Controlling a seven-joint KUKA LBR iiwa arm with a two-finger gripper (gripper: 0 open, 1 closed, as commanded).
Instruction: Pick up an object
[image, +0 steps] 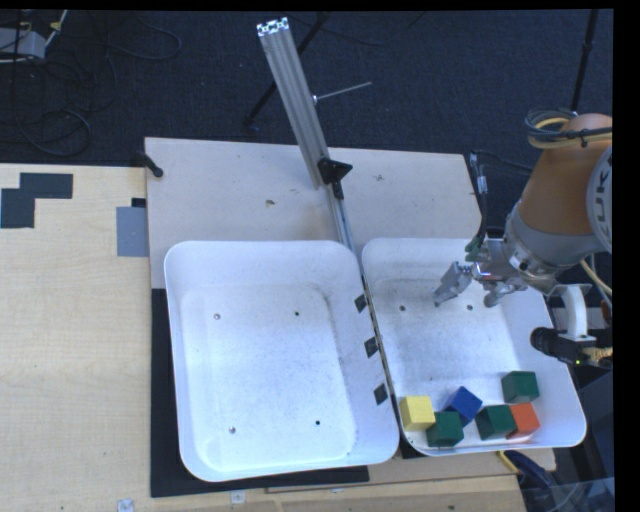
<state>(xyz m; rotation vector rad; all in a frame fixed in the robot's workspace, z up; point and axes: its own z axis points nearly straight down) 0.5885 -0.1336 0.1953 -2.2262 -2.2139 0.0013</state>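
Note:
Several small blocks lie at the near end of the right bin (430, 330): a yellow block (418, 411), a blue block (464, 402), an orange block (525, 420) and three green blocks (446, 429) (495, 421) (520, 385). My gripper (470, 291) hangs over the far half of the right bin, well away from the blocks. It is open, with its fingers (446, 287) spread and nothing between them.
The left bin (200, 300) lies beside the right one, the two rims meeting along a seam with black clips (371, 346). A slanted aluminium rail (300, 110) rises behind the bins. The arm's orange band (560, 190) fills the right side.

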